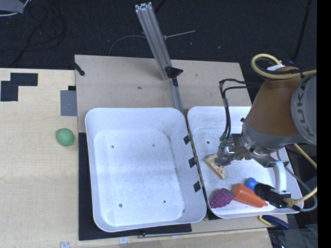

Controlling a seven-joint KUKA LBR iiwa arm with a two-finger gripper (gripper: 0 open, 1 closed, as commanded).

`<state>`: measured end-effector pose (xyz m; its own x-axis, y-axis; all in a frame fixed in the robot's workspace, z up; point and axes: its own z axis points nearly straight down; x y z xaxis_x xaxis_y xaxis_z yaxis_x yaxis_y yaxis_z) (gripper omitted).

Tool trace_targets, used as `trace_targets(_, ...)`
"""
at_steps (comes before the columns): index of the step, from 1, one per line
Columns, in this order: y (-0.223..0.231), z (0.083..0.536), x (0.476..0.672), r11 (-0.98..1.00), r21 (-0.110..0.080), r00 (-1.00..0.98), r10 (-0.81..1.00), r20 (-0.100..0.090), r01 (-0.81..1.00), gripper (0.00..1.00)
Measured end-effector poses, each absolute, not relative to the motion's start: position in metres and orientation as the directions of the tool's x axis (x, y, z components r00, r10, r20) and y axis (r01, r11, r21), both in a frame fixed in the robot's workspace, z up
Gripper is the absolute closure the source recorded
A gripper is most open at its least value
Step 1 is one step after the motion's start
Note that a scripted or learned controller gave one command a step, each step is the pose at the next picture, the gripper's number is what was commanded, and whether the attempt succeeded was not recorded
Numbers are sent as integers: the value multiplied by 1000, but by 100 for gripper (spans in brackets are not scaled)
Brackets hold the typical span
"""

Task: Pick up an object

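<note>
- The table (31, 164) carries two white bins side by side, with a green ball (65, 137) lying alone near its left edge, well apart from the bins.
- The left bin (98, 120) takes up the middle of the table.
- The arm (276, 112) reaches in from the right over the right bin (207, 118), its orange band above the wrist.
- The hand (223, 158) is low over the middle of the right bin, right at the top of a tan wedge (216, 167); whether it is released, clenched or grasping the wedge cannot be told.
- The wedge lies near the right bin's left wall, tilted, its point toward the bin's near edge.
- An orange carrot (248, 196) lies along the right bin's near edge.
- A purple grape bunch (221, 198) sits just left of the carrot, near the bin's near left corner.
- A blue piece (251, 182) shows just behind the carrot.
</note>
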<state>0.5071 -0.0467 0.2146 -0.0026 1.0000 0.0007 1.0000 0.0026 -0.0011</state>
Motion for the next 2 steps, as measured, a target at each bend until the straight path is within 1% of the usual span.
trace_targets(1,6,223,514,3,-1,-3,1000,1,1000,100)
trace_targets(2,56,215,506,3,-1,-3,1000,0,1000,100)
